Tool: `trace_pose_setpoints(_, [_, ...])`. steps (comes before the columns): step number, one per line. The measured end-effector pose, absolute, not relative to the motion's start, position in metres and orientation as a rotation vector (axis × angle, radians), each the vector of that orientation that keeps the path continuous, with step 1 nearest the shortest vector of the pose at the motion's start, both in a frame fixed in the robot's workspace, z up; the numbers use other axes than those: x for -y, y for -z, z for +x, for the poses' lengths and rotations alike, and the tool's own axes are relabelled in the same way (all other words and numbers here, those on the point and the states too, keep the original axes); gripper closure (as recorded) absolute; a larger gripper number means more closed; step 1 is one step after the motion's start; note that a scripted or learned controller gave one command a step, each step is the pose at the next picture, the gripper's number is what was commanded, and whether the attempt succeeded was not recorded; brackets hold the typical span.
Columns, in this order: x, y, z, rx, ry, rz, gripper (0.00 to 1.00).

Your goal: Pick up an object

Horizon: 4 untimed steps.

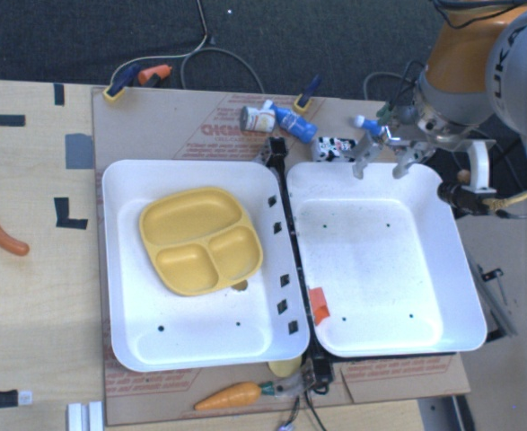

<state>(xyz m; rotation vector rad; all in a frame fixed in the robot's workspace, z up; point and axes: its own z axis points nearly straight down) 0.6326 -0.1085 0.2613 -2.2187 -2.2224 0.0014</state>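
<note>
Nearest the lens, at six o'clock, a toy carrot (230,395) lies on the surface (39,330) just outside the bins' front rims. At nine o'clock within the left bin (119,268) rests a yellow divided plate (200,239), the only sizeable candidate for picking inside either bin; a small dark item sits just beside its lower edge, too small to identify. An orange tag (318,305) shows at the right bin's (443,268) left rim. At one o'clock the hand (382,162) hangs over the right bin's far rim with its two fingers apart and nothing between them. A blue and white bottle (281,119) lies behind the bins at twelve o'clock, and a toy sausage (5,234) well apart at nine. Risk assessment: the hand is well apart from the plate, so closing at this position would likely catch nothing; the plate's shallow, broad form may also slip from a narrow pinch.
</note>
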Motion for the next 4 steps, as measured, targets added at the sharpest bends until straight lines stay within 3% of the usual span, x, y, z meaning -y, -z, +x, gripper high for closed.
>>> trace_pose_setpoints(1, [0.045, -0.179, 0.585, 2.219, -0.01, -2.208, 0.0])
trace_pose_setpoints(2, [0.096, -0.174, 0.615, 2.222, -0.001, -2.222, 0.0])
trace_pose_setpoints(3, [0.096, -0.1, 0.668, 2.226, -0.002, -2.218, 0.0])
trace_pose_setpoints(4, [0.095, -0.113, 0.666, 2.225, -0.003, -2.217, 1.0])
